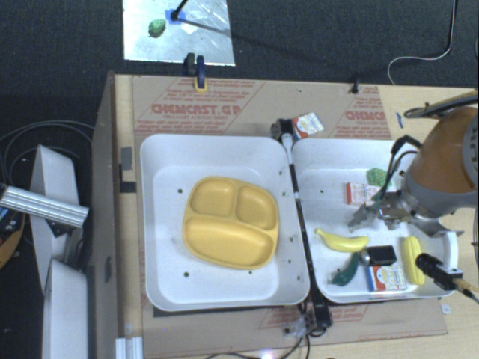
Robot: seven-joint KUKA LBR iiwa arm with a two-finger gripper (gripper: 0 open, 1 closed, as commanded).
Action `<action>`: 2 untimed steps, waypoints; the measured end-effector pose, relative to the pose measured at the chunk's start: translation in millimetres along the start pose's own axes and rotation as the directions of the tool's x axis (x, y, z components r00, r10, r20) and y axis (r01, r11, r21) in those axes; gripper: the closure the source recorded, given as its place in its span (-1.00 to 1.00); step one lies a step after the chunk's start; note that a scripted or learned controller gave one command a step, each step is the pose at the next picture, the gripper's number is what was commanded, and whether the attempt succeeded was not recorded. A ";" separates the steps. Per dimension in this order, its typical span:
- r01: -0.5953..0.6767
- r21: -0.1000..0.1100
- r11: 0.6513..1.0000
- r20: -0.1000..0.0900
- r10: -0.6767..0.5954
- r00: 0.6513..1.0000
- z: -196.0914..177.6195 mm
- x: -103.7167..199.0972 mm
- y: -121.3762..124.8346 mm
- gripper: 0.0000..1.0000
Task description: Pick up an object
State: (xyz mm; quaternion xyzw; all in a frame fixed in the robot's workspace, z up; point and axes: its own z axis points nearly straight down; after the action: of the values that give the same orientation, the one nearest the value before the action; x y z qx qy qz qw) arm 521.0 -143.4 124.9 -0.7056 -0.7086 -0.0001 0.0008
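My gripper (362, 218) hangs open over the middle of the right bin (329, 172), with nothing between its fingers. It is just above a yellow banana (342, 240) and just below-left of a red and white carton (361, 193). A green leafy item (376, 176) lies behind the carton. In front of the banana are a dark green piece (346, 273), a small black block (383, 255), a blue and white carton (388, 277) and a yellow oblong item (412, 259).
The left bin (161, 200) holds a yellow divided plate (230, 221). A small red and white packet (307, 126) lies on the cardboard behind the bins. The grey and orange arm (445, 163) covers the right bin's far right side.
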 end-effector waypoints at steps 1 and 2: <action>-0.005 -0.018 1.000 0.008 0.006 1.000 22.4 21.9 -30.0 -1.00; -0.002 -0.019 1.000 0.004 0.002 1.000 11.5 23.6 -28.4 1.00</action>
State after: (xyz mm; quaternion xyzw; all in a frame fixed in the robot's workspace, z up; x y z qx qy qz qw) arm 492.5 -119.8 113.4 -0.7062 -0.7080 -0.0054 -0.0077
